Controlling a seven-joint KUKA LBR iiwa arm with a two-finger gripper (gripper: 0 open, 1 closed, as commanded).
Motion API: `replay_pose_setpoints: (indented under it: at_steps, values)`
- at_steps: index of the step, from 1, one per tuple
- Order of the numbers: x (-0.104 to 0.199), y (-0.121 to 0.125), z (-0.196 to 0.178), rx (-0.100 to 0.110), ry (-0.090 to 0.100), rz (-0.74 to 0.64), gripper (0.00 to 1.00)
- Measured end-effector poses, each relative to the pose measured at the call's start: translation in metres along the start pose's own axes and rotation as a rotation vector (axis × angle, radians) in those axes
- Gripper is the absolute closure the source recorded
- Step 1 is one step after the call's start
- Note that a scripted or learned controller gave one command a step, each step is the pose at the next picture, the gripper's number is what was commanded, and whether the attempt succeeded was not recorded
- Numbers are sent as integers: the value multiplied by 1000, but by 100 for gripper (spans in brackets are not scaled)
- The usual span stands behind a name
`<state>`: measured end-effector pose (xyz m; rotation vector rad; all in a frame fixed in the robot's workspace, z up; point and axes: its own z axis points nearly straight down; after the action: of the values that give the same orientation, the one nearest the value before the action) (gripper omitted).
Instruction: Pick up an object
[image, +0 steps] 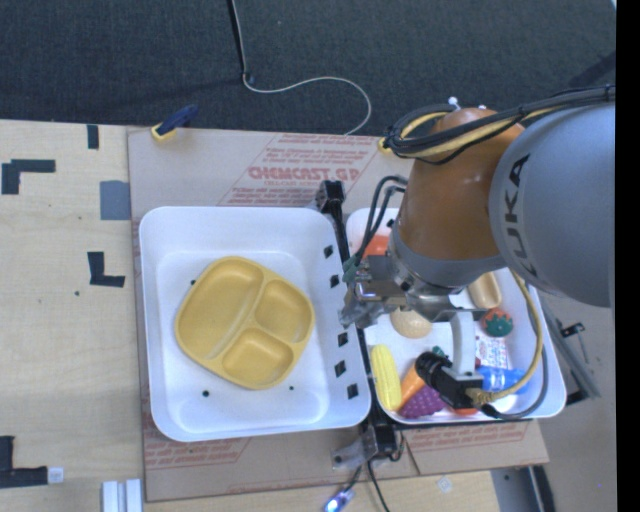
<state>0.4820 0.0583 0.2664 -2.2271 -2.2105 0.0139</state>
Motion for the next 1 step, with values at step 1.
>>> replay_pose_setpoints:
  at_steps: [1]
  values:
    - [-19, 2, -118, -16, 3, -7, 100]
